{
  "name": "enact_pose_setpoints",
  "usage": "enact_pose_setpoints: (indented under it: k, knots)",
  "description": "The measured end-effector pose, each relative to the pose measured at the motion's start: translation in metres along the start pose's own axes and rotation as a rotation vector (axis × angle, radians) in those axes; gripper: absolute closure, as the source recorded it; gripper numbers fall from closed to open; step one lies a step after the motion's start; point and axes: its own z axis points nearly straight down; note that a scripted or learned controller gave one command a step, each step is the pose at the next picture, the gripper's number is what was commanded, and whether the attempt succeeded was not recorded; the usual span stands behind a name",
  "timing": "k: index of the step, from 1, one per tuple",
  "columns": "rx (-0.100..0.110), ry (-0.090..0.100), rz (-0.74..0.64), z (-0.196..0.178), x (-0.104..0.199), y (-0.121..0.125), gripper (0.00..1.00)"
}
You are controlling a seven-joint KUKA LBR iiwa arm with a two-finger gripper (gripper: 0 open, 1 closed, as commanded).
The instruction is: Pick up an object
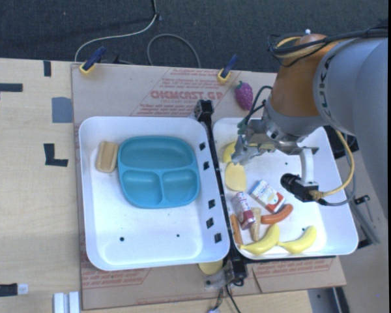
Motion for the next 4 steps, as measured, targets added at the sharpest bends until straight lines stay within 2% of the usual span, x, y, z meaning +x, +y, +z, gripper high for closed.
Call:
enact_pose_setpoints:
  k: [1, 2, 4]
  knots:
    - [0.001, -0.002, 0.003, 0.004, -0.003, 0.002, 0.00]
    - [-0.005, -0.004, 0.002, 0.004, -0.022, 0.071, 0.00]
    - [0.001, -0.003, 0.005, 0.004, -0.011, 0.049, 0.00]
